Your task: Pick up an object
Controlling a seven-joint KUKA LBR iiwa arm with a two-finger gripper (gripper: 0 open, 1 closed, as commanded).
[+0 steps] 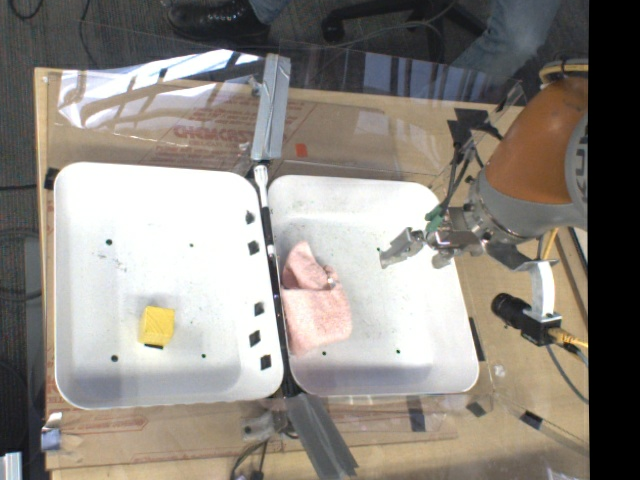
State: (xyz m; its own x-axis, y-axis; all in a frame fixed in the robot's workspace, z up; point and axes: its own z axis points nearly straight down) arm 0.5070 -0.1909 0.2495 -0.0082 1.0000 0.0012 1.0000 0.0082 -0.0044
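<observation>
In the camera view, the thing sitting nearest you is the arm's orange band point(535, 148), riding high over the right side of the counter point(400, 118). Below it the claw point(395, 255) is hanging over the right bin point(440, 363), its fingers pointing left; you are seeing nothing between them, and whether they are spread or pressed together I cannot tell from this angle.

The relation your next move is turning on: the pink cloth point(312, 296) is lying to the claw's left and a little toward the near edge, close by, against the bin's left wall. It is looking soft, fuzzy and crumpled, a bunched lump at its far end, with its long axis running roughly far-to-near. I am judging it will be squashing under a pinch rather than slipping.

The yellow block point(157, 326) is sitting well apart in the left bin point(90, 198), small, squarish, sponge-like perhaps.
</observation>
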